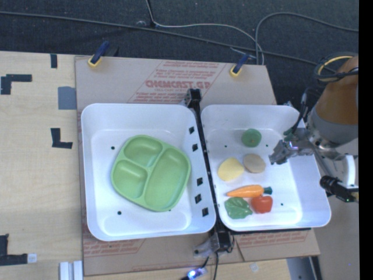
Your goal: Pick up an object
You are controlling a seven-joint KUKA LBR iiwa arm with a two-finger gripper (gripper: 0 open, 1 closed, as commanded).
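Grey arm (335, 118) with orange band sits highest, entering from the right over the right bin's far right wall. End effector (279, 154) hangs low inside the right bin (308, 214), dark and small; can't tell if it is wide or narrow, and no item is seen in it. Just left of it, near but apart, lies a tan round piece (254, 163), touching a yellow lemon-like piece (231, 169) on its left. Beyond those, toward the back wall, a green round piece (252, 137) sits alone. Nearer the front wall, an orange carrot (247, 191) lies on its side, green tip pointing right. Below it, a red piece (263, 204) and a green leafy piece (237, 207) lie side by side, touching or almost. All six pickable items rest on the right bin floor. Left bin (93, 156) holds a green divided plate (151, 172), flat, turned at an angle. Black clips run along the seam between the bins. Both bins sit on a cardboard sheet (175, 77) held by two yellow clamps (98, 56) at its back edge. Cardboard lies on the wooden desk (35, 174), which has black tape marks (58, 137). Cables (204, 25) cross the dark floor behind.
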